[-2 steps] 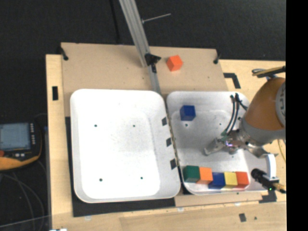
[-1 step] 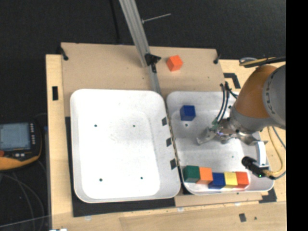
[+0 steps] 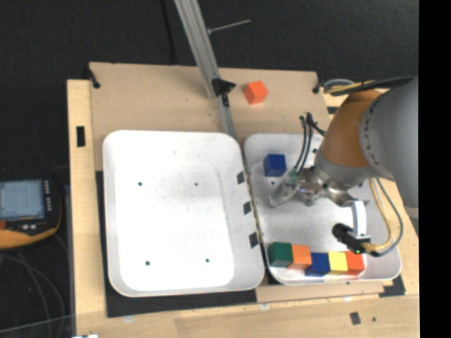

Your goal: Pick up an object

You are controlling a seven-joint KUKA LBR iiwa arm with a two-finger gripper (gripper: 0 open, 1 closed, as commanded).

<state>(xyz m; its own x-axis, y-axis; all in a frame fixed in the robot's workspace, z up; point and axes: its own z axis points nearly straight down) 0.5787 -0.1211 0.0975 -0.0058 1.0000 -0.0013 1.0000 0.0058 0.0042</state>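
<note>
In the right bin [image 3: 282, 213], a blue cube [image 3: 275, 165] sits near the far left corner. Along the bin's near wall runs a row of blocks: green [image 3: 280, 253], orange [image 3: 301, 255], blue [image 3: 318, 263], yellow [image 3: 338, 261] and red [image 3: 354, 263]. My gripper [image 3: 284, 191] hangs low over the bin floor, just below and right of the blue cube, with nothing visible between its fingers. The grey arm with its orange band [image 3: 345, 136] comes in from the right and covers the bin's far right part.
The left bin [image 3: 173, 210] lies beside the right one. An orange cube [image 3: 255, 92] rests on the bench beyond the bins. A metal pole [image 3: 201, 41] slants up from between the bins. A handheld device [image 3: 25, 210] sits off the bench at left.
</note>
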